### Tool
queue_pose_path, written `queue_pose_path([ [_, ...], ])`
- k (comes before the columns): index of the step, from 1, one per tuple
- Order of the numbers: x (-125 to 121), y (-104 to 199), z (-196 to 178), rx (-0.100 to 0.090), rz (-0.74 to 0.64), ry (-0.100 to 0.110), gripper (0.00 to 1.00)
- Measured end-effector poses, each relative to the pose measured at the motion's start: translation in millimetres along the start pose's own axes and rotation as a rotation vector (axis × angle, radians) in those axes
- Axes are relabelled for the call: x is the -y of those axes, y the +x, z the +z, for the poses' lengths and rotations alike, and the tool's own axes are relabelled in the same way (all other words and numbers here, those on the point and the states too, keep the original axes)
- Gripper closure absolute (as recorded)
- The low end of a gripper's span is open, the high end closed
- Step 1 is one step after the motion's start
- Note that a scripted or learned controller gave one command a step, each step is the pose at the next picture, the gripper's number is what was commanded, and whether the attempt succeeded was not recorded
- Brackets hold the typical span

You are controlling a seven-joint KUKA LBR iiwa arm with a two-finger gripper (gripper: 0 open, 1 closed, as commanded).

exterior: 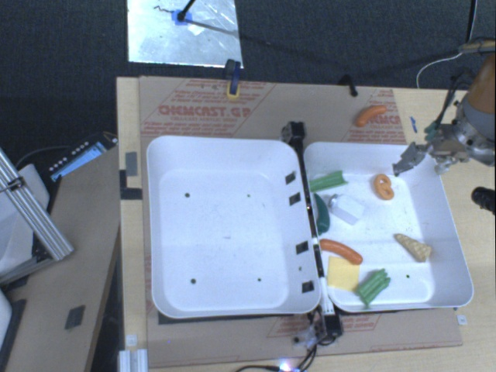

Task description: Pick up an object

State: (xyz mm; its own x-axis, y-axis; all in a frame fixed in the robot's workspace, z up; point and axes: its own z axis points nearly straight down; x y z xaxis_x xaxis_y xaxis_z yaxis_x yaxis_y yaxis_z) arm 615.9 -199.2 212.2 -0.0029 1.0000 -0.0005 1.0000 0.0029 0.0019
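While the gripper [422, 155] hangs over the upper right corner of the right bin [453, 242], its fingers are too small and blurred to read, so I cannot tell whether it is released or clenched; nothing shows between them.

Nearest to it lies a small orange ring [383, 186], like a toy pretzel, on the bin floor just left and below. It is probably light, stiff plastic, with smooth rounded sides that may slip; a grip across its narrow width seems best.

Further down the bin sit a tan cone [414, 246] at the right, a sausage [341, 249] by the divider, a yellow square [342, 273] below it and a bunch of green beans [373, 285] near the bottom edge. A green stalk [328, 180] and a pale block [348, 210] lie toward the upper left of that bin.

The left bin [167, 208] fills the middle of the frame, and another sausage [371, 115] rests on the board above the bins.
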Motion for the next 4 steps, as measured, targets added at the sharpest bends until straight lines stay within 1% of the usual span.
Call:
queue_pose_path([
  [1,-10,36,-264,0.005,-0.005,-0.020,0.00],
  [2,-9,35,-265,0.003,-0.006,-0.006,1.00],
  [3,-2,54,-291,0.001,-0.003,-0.004,1.00],
  [4,59,79,-286,-0.002,-0.003,0.001,1.00],
])
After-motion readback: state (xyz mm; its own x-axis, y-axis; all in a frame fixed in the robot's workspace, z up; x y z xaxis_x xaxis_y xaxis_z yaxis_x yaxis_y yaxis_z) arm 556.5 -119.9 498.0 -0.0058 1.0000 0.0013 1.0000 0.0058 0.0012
